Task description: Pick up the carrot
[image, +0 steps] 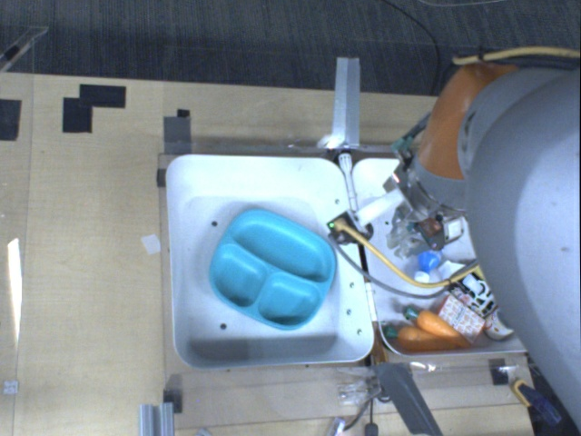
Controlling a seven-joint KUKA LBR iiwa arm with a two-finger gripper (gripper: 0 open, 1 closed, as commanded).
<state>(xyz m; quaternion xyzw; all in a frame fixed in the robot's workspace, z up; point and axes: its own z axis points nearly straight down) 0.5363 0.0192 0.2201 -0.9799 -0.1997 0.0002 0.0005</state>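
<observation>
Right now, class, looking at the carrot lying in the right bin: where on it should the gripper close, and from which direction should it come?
Grip the carrot around its thick orange middle, coming straight down from above. It lies flat and roughly left to right near the right bin's front wall, so the fingers should probably close across its narrow width. A patterned packet lies close behind, so little room there.

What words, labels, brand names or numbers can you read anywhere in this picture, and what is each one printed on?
No text can be read.
Red and white packet, in the right bin beside the carrot: printed pattern, too small and blurred to read.
Black and white item, at the arm's edge: markings too blurred to read.
Black shapes on the bench: plain blocks, not letters.
Blue tray in the left bin: no marking.
</observation>
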